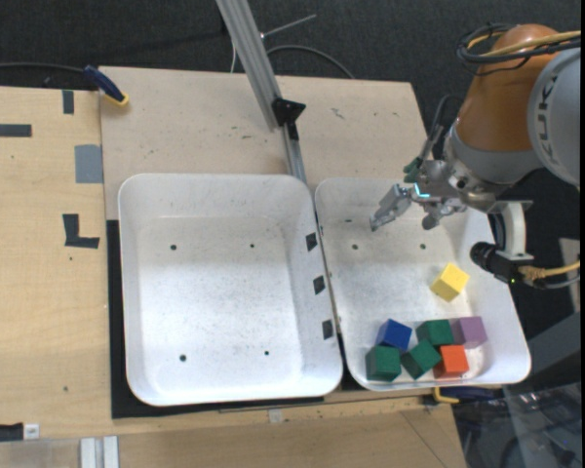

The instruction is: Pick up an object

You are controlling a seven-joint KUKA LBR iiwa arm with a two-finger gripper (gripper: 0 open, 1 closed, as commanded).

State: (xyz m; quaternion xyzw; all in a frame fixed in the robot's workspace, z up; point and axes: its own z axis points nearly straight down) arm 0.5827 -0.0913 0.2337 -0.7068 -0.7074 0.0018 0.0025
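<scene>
Several small blocks lie in the right bin [356, 261]. A yellow block [449, 282] sits alone near the bin's right wall. At the front are a blue block [394, 334], two green blocks [383, 363] [421, 358], a darker green block [434, 332], an orange block [453, 360] and a purple block [471, 331], packed close together. My gripper [406, 214] hangs over the back part of the right bin, above and to the left of the yellow block. Its two fingers stand spread apart with nothing between them.
The left bin [136, 261] stands beside the right one, their walls meeting along the middle. A slanted metal rail [256, 57] runs from the top down to the bins' junction. A blue and yellow clamp [107, 86] lies at the far left of the bench.
</scene>
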